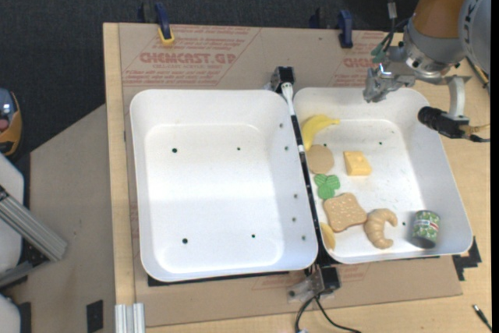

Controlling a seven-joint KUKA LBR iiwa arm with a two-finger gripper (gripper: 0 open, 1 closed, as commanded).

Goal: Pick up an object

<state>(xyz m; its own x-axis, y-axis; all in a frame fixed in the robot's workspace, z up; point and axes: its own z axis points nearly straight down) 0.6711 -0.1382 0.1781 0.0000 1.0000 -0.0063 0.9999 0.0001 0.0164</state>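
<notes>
**Gripper over right bin, seven items below**

Camera view. Gripper (377, 86): one, hanging over the far rim of the right bin (448, 168), nothing between its fingers; how far apart they stand cannot be told. Right bin contents, one each: banana (316, 127), round cookie (320, 160), cheese wedge (357, 163), green leafy piece (327, 185), toast slice (344, 210), croissant (380, 226), small can (425, 227) lying in the near right corner. All sit well apart from the gripper. Left bin (144, 168): one, beside it. Blue clamps (164, 18): two, on the board's far edge.
</notes>
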